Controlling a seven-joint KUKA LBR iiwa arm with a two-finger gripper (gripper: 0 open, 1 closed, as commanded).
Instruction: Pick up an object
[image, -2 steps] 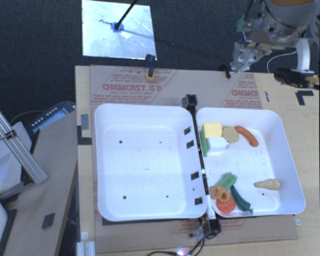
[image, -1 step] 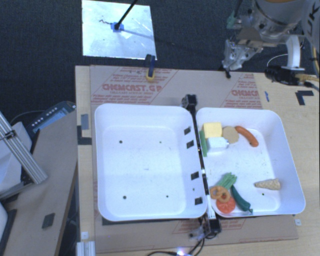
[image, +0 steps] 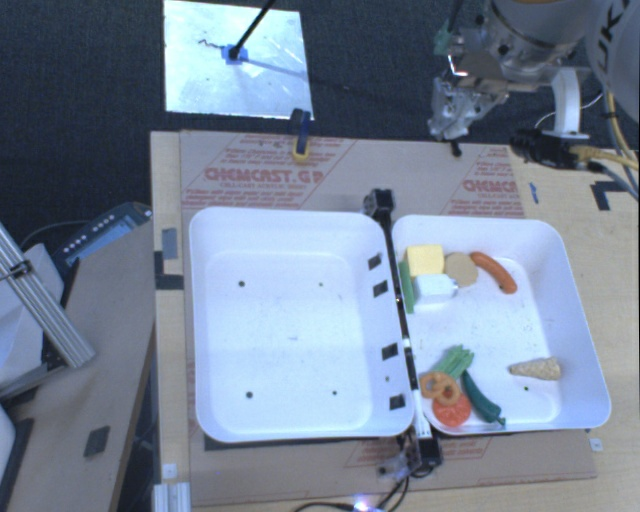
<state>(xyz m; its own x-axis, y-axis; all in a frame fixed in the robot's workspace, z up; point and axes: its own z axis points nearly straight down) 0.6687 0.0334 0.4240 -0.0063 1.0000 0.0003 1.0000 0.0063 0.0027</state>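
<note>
Toy vegetables (image: 458, 385) lie at the right bin's (image: 575, 300) near edge, none lifted yet, while the gripper (image: 452, 118) hangs beyond its far edge, finger state unclear.

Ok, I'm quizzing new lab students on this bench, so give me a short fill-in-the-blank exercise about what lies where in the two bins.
1. All the toy food lies in the ____ bin.
2. The yellow block sits just above a ____ block.
3. The sausage lies to the right of a round ____ disc.
4. The hand hangs beyond the bins' ____ edge.

Missing words: right; white; tan; far
</note>
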